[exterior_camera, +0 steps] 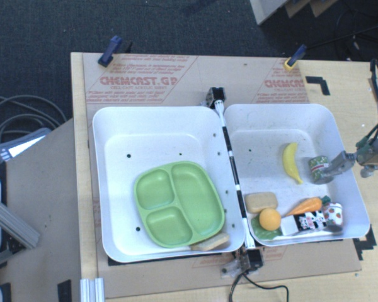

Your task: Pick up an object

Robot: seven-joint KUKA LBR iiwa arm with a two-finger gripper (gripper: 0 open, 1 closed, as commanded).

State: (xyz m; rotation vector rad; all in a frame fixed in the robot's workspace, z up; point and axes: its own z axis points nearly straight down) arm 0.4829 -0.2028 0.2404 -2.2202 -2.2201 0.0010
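Note:
The right bin holds a yellow banana near its middle. A small green-labelled can lies close to the bin's right wall. My gripper reaches in low over that wall and sits right against the can's right side. Whether it has hold of the can is unclear. Along the bin's front lie a tan bread piece, an orange on a green scrap, a carrot and a cow-patterned box.
In the left bin lies a green divided plate, with a tan slice tucked under its front edge. The bins meet at a black-clipped seam. Cables hang at the right edge of the bench.

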